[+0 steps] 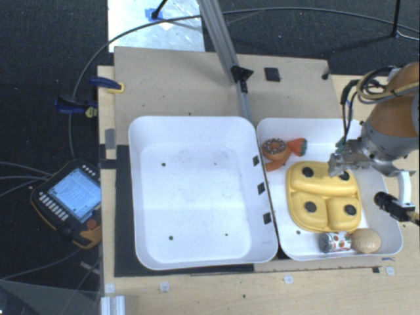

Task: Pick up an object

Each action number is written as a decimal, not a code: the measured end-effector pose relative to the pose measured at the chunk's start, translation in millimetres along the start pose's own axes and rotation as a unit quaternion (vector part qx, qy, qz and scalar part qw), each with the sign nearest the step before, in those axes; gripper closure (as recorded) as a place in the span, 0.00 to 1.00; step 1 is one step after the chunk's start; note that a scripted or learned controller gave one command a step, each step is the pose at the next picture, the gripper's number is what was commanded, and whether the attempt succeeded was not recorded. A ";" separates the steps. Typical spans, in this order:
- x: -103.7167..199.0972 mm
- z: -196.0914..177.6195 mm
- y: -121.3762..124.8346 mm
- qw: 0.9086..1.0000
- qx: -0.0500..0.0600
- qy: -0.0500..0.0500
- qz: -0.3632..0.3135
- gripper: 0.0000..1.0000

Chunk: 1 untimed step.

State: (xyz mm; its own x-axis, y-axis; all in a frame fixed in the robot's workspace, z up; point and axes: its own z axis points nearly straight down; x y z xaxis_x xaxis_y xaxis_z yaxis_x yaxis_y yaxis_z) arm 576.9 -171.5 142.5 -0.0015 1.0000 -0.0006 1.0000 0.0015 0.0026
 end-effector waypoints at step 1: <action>-4.4 -46.9 -4.5 1.000 -0.002 -0.001 0.001 1.00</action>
State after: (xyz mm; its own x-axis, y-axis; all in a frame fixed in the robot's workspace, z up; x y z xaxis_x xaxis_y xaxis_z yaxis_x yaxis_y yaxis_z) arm 572.2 -175.9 189.4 -0.0002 1.0000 -0.0019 1.0000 0.0003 0.0063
